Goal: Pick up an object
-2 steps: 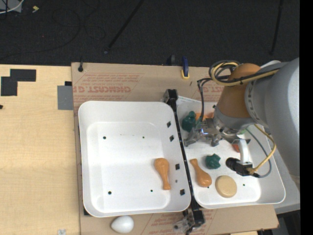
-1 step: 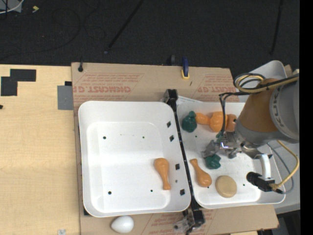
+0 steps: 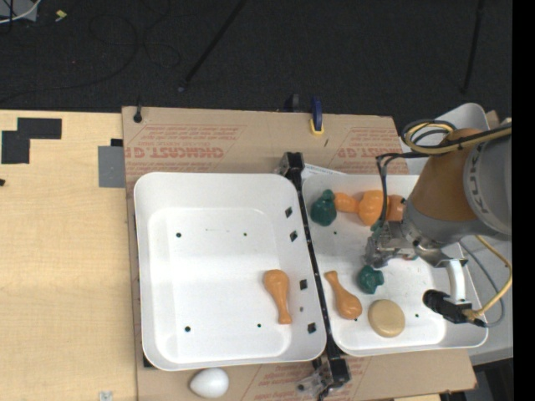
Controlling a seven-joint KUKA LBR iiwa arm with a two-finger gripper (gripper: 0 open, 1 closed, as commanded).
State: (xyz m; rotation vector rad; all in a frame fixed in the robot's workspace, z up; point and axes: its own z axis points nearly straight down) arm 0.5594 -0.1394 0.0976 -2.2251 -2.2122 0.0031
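The right bin (image 3: 418,334) holds a dark green lump (image 3: 323,210) and an orange lump (image 3: 369,206) at its far end. A small green piece (image 3: 370,278), an orange drumstick shape (image 3: 343,295) and a tan round disc (image 3: 387,317) lie nearer the front. Another orange drumstick (image 3: 279,292) lies in the left bin (image 3: 167,307). My gripper (image 3: 380,253) hangs low over the right bin, just above the small green piece, and nothing shows between its fingers.
A white egg shape (image 3: 209,383) rests on the cardboard in front of the left bin. A black divider strip (image 3: 303,241) runs between the bins. The arm's grey body (image 3: 468,195) covers the right bin's far right corner.
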